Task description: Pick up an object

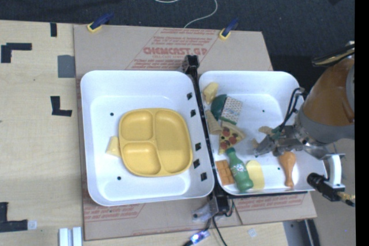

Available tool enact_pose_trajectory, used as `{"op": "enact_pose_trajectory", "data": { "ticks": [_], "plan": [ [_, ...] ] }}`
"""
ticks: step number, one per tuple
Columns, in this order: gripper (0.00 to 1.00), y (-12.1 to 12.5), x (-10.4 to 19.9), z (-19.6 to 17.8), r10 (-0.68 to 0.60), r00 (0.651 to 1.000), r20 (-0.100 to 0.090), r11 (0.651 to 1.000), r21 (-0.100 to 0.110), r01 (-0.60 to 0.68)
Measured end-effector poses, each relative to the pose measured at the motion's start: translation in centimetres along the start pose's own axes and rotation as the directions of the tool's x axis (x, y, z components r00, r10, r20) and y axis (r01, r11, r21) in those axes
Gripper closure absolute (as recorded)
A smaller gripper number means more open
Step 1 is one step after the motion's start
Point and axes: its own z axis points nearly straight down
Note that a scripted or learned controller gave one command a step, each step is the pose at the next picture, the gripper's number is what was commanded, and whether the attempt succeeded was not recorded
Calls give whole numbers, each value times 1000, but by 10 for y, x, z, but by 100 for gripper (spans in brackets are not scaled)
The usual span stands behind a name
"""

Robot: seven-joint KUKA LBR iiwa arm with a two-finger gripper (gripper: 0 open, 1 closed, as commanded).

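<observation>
Hand: the grey 2-finger hand (266, 144) sits low in the right white plastic bin (277, 83), near its right wall; whether it is apart or together I cannot tell; nothing visibly between its tips.
Candidates: tan toy drumstick (287, 167) just beside the hand, toward the front; green toy bottle (238, 169) and pale yellow block (255, 174) at the front wall; pizza-slice toy (229, 136) and teal-and-white carton (226, 108) toward the divider.
Left bin: yellow 3-compartment plastic plate (155, 142) lies flat in the left white bin (92, 124); well apart from the hand.
Risk 1: the hand appears to hang over bare floor between drumstick and pizza slice; closing here likely catches nothing.
Risk 2: drumstick is rounded and tapered; a pinch off its middle may squirt it out.
Risk 3: bottle and yellow block touch; going for either may nudge the other or snag both.
Risk 4: the right wall is near; a finger may strike the rim on descent.
</observation>
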Motion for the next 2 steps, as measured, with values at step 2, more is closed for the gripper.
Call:
{"op": "enact_pose_trajectory", "data": {
  "ticks": [2],
  "plan": [
    [100, -2, -3, -83, -2, 1000, 1, 1000, -1, 2]
  ]
}}
